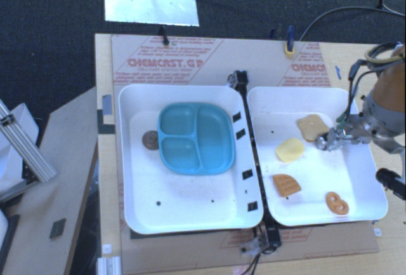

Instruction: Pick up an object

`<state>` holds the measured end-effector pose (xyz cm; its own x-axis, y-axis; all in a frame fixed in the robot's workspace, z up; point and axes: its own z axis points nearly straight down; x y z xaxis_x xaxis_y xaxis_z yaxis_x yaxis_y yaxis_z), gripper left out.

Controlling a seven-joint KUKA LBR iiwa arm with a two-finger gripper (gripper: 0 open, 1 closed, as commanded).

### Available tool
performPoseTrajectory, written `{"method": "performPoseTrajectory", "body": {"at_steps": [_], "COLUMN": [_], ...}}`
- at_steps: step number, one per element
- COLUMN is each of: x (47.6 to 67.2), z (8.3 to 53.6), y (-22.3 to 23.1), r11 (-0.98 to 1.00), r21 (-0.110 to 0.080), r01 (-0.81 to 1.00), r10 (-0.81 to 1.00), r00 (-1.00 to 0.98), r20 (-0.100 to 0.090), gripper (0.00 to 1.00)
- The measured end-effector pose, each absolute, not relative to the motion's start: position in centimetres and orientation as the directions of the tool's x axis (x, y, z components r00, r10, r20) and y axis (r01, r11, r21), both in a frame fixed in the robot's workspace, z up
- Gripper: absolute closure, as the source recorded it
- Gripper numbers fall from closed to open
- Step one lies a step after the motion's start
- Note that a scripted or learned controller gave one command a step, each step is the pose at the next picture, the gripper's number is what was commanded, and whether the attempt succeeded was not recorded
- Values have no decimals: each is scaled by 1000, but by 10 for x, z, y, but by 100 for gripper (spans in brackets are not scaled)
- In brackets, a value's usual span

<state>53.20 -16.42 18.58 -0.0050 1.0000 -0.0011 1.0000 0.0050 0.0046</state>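
Observation:
Several food-like items lie in the right bin (pixel 365 188). A tan toast-shaped piece (pixel 311 126) sits near the top, a pale yellow round piece (pixel 290 150) left of middle, an orange wedge (pixel 287 185) lower left and an orange pretzel (pixel 337 204) at the bottom. My gripper (pixel 325 141) reaches in from the right, low over the bin, just below the tan piece and right of the yellow piece. I see nothing held in it.
The left bin (pixel 136 204) holds a blue divided plate (pixel 193 138) and a small brown disc (pixel 150 140) beside it. A black divider strip (pixel 247 147) runs between the bins. The arm's body (pixel 387 102) stands over the right bin's right edge.

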Motion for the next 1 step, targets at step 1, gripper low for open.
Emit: {"method": "performPoseTrajectory", "body": {"at_steps": [1], "x": [530], "z": [229], "y": [-162], "r11": [5], "r21": [5], "r01": [1000], "r10": [1000], "r00": [-5], "r20": [-1], "gripper": [100]}}
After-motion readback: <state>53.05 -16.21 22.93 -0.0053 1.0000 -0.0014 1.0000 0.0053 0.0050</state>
